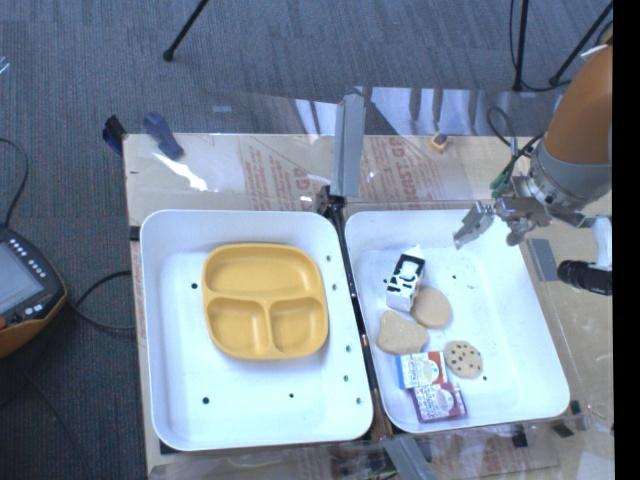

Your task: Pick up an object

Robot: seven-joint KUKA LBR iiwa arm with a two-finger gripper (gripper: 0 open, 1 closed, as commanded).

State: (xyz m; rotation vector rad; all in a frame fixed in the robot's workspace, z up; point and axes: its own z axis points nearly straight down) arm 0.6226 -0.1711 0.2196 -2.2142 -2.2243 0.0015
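the bench (240,173) sat on dark grey carpet (300,48) with tripod legs at the far side, and the left bin (160,268) held just a yellow divided tray (266,299). the gripper (495,220) hovered over the right bin's (520,308) far right corner, fingers spread apart and holding nothing. the pickable stuff sat left and nearer: a black-and-white carton (404,275), two tan cookies (416,320), a chocolate chip cookie (462,358) and a red-and-white packet (431,385).

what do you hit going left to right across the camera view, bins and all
yellow divided plate in the left bin → black-and-white carton → chocolate chip cookie in the right bin → gripper
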